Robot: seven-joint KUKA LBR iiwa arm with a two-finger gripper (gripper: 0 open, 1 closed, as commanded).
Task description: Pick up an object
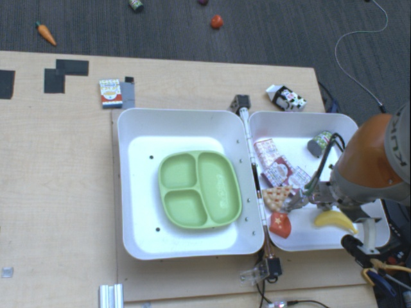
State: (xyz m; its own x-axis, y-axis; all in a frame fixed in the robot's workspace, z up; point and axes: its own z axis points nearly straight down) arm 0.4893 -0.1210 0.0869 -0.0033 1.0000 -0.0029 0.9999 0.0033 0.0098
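The gripper hangs low over the right white bin, just above the red plastic tomato (fingers' spread: cannot tell).

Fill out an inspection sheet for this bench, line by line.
Surface: wooden bench bearing a left bin and a right bin.
Job's things: right bin holds a waffle, tomato, banana and snack packets.
Clutter: green divided plate in the left bin; small box on the bench.
Grippers: end effector low beside the waffle.
Cables: wire on the carpet.
Surroundings: toy carrot on the carpet.
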